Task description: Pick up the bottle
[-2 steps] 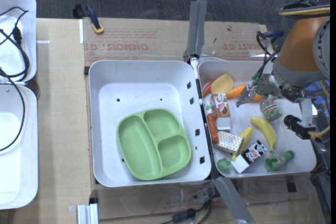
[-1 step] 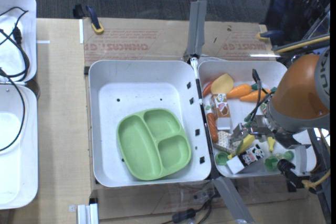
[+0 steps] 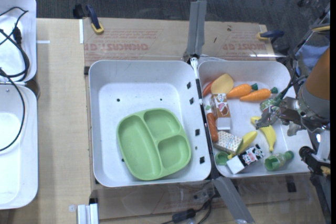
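So in the camera view, your bottle is down in the lower right of the frame, lying flat in the right bin, close to that bin's near wall. It's the clear one with the green cap. Long axis runs roughly left to right across the frame, tipped up a touch toward the right, cap end pointing left toward the milk carton.

The gripper sits at mid right, above the bananas and well apart from the bottle. It's a blurry tangle of metal there, so I honestly can't tell how the jaws stand. Nothing looks caught in it, as far as I can see.

Handling guess: looks like small, light, stiff plastic, and smooth and round, so it'll probably roll or squirt out if you pinch it off-centre. I'd go for the middle of the body, jaws set across the long axis, not the cap. The wall being so near could crowd one finger, so watch that side.
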Available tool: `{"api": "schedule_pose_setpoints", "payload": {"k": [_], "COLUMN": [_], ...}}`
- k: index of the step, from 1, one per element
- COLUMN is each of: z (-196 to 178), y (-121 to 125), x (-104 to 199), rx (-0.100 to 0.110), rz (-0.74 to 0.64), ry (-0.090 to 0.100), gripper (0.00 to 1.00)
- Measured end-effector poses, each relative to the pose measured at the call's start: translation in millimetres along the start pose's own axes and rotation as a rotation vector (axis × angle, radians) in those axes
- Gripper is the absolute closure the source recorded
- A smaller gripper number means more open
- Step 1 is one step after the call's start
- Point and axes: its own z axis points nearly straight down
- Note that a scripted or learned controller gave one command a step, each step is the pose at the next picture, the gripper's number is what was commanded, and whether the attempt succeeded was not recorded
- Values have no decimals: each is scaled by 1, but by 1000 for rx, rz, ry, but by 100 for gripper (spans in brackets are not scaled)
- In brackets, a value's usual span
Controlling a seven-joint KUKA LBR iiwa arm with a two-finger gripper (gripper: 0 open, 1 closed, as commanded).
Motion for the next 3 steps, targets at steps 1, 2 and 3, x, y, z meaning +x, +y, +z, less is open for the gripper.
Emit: {"api": "schedule_pose_setpoints", "payload": {"k": [1, 2, 3], "z": [32, -77, -47], "y": [-7, 15, 12], "x": [15, -62, -55], "rx": [3, -1, 3], "rz": [222, 166, 229], "ry": [1, -1, 0], "gripper": [0, 0, 0]}}
